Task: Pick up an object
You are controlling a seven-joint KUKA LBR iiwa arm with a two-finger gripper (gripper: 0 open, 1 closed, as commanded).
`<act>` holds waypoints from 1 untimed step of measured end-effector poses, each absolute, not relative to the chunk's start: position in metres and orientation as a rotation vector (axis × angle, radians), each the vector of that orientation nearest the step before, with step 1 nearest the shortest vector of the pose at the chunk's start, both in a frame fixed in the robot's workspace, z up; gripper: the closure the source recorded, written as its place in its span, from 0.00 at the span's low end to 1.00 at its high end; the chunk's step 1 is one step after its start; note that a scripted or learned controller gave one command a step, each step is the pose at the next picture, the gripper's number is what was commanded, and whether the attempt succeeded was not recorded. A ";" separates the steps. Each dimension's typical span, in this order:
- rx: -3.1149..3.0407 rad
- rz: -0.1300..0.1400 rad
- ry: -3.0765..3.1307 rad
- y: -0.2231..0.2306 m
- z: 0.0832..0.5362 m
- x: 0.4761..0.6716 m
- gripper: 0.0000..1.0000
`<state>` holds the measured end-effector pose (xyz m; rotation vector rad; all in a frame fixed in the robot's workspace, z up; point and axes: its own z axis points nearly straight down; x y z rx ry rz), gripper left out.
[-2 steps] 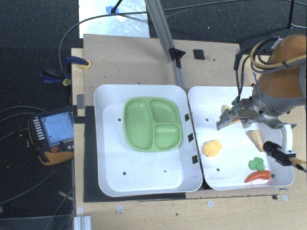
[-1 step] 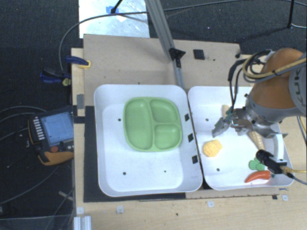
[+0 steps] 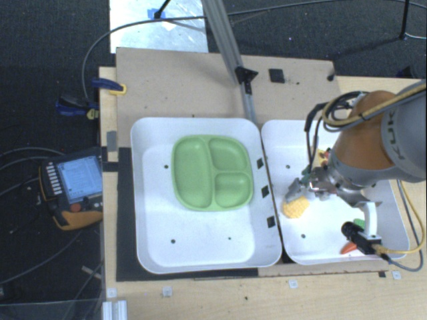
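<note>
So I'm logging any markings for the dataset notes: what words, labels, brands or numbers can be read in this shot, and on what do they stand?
None can be read.
Arm: a partial dark letter on the grey casing, cut off by the frame edge, not legible.
Handheld pendant left of the bench: lit blue screen, text too small and blurred.
Green divided plate, white bins: no markings visible.

Light even, diffuse, from overhead. Both white bins (image 3: 200,245) bright, near washed out, little surface detail. Soft faint shadows under the green plate (image 3: 212,172) and beneath the arm (image 3: 373,145). Glare on reflective sheet (image 3: 157,19) at top. Dark floor underexposed, grainy. Overall slightly soft, low resolution; small items in the right bin blurred.
</note>
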<state>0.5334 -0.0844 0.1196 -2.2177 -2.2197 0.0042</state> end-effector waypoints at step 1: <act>-2.220 -0.003 -2.224 -0.085 0.134 0.535 1.00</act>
